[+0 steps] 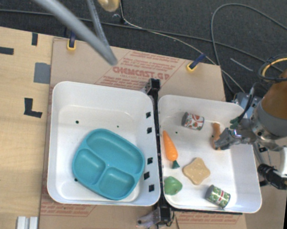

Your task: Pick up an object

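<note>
My gripper (223, 140) hangs low over the right bin (246, 165), near its right wall, on the grey arm with the orange band (283, 97). A small brown sausage-shaped piece (216, 129) lies just left of the gripper tip, touching or nearly touching it. Further left a small can with a red label (193, 121) lies on its side. An orange carrot (169, 146) sits by the divider, a tan bread slice (197, 171) lies mid-bin, a green lump (172, 185) rests at the front left, and a green can (218, 196) lies at the front right.
The left bin (64, 102) holds a blue divided plate (108, 163). A black divider (153, 133) runs between the bins. Cables cross the dark floor behind the bench, and a grey pole (57, 10) slants over the upper left.
</note>
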You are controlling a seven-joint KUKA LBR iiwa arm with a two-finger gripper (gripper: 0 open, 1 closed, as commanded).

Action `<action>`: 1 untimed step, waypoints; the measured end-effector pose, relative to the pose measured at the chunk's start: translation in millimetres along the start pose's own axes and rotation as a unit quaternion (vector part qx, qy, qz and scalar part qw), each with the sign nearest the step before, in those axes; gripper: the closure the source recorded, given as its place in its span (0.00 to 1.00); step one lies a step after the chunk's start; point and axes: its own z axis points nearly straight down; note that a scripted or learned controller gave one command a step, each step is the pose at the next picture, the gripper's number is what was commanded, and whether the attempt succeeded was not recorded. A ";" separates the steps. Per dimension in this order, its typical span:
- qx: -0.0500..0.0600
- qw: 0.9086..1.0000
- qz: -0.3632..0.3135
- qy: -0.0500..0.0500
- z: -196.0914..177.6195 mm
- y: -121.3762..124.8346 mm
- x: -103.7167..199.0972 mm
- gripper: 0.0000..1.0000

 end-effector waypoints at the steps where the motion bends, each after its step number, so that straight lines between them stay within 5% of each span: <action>1: 0.002 1.000 0.000 0.001 -14.3 1.1 0.2 1.00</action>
